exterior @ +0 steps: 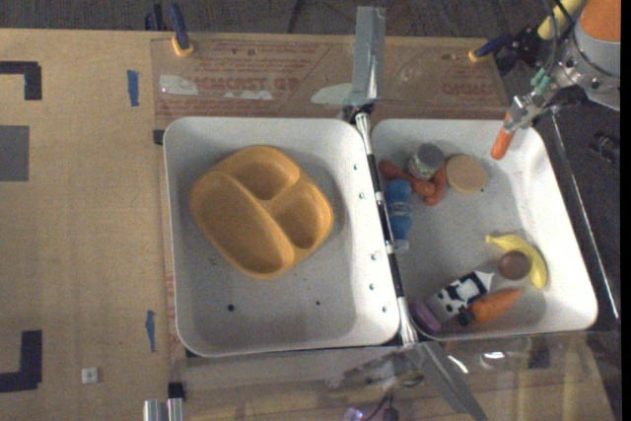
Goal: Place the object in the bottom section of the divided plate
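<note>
Orange divided plate (261,209) mid left bin (187,311); fingers (521,109) above right bin's (572,242) far edge.

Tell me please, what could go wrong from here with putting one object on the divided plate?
1. The carrot lies against the cow-patterned toy, so a grab may catch both.
2. The plate sits turned in the left bin, so its sections are easy to confuse.
3. The divider between the bins could snag a low carry.
</note>
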{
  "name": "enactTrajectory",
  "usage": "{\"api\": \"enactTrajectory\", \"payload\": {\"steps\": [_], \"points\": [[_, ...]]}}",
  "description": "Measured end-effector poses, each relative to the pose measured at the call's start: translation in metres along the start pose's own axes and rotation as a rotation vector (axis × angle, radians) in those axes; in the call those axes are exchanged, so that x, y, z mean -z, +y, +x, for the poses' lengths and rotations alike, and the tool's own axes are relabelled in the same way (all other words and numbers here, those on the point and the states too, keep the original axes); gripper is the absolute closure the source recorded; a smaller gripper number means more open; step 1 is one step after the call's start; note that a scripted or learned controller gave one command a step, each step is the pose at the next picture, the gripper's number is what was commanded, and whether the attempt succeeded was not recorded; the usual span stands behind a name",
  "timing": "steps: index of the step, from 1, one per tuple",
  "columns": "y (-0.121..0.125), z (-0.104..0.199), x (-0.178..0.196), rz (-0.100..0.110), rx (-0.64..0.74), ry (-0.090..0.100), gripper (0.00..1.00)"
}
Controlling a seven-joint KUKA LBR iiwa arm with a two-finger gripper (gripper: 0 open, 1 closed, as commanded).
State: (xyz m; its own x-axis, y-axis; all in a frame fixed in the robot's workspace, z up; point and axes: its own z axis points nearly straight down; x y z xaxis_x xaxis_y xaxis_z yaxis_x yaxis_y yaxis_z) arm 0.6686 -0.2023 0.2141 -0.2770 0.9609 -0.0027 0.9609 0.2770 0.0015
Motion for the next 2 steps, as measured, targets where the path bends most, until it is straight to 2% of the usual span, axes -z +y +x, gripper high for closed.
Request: {"api": "enactTrajectory", "payload": {"steps": [1, 2], "points": [[0.015, 0.073, -0.045, -0.001, 0.136, 0.002, 1.0], [0.024, 0.084, 0.045, -0.003, 0.049, -0.001, 1.0]]}}
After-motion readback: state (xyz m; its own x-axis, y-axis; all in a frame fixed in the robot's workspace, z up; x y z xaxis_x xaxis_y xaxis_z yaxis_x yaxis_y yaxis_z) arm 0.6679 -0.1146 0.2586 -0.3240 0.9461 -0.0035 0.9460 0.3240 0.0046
